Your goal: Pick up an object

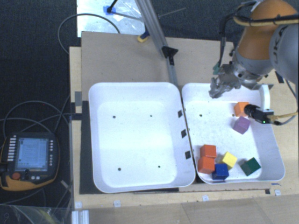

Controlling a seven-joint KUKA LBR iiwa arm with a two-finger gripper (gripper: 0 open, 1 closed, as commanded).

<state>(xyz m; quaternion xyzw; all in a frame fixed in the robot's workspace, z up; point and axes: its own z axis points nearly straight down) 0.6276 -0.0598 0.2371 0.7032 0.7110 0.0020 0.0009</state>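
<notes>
Hovering over right bin (268,162), gripper (217,90) state unclear, orange block (240,108) just beside, purple block (241,124) near.

A single fixed camera hangs above the counter (126,59) and looks down on it at a slant, far enough back to take in both white bins: the left bin (135,134) and the right bin (219,106), side by side near the counter's front edge. The counter's far edge lies toward the top of the frame, with dark floor (32,41) beyond its left edge. The arm (261,31) enters over the counter's right edge.
</notes>
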